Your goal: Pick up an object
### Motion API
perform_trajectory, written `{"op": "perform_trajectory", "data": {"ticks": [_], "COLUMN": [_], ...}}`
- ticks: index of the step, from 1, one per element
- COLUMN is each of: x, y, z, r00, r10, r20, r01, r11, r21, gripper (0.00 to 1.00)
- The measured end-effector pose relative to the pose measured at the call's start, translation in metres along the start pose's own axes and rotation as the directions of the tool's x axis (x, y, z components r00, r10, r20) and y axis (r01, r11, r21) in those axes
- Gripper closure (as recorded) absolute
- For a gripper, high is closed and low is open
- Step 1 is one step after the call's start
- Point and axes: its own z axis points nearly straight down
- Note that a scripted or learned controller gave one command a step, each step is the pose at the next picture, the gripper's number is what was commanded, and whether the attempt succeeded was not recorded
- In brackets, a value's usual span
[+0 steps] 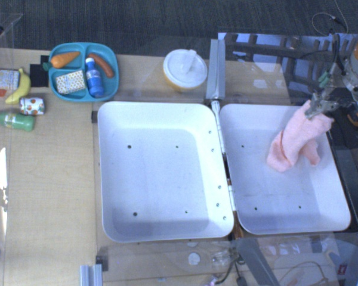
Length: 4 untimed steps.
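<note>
I see my claw (318,109) pinched shut on the pink cloth's (295,144) top corner; it hangs into the right bin (298,216).

Pink cloth (295,142) (pale, plain) in a white bin (340,210); blue tray (110,70).

Free room in the 2 bins, clutter at the back left

The left bin (161,171) has a bare floor, open from above. In the right bin (286,213) a pink cloth (295,145) drapes over the upper right part, leaving the near and left floor free. A metal divider (215,70) stands behind the seam; a blue tray (83,70) and a white-lidded cup (185,69) crowd the bench beyond.
</note>
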Motion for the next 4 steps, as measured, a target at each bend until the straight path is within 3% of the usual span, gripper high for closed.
{"op": "perform_trajectory", "data": {"ticks": [1, 2, 3, 4], "x": [0.007, 0.033, 0.013, 0.003], "y": [-0.031, -0.039, -0.093, -0.091], "z": [0.085, 0.147, 0.153, 0.150], "r00": [0.994, 0.998, 0.999, 0.881], "r10": [0.109, -0.063, 0.042, 0.474], "r20": [-0.001, 0.007, 0.007, -0.008], "r01": [-0.109, 0.063, -0.041, -0.474], "r11": [0.994, 0.998, 0.998, 0.880], "r21": [0.002, -0.022, -0.044, -0.019], "gripper": [0.00, 0.00, 0.00, 0.00]}}
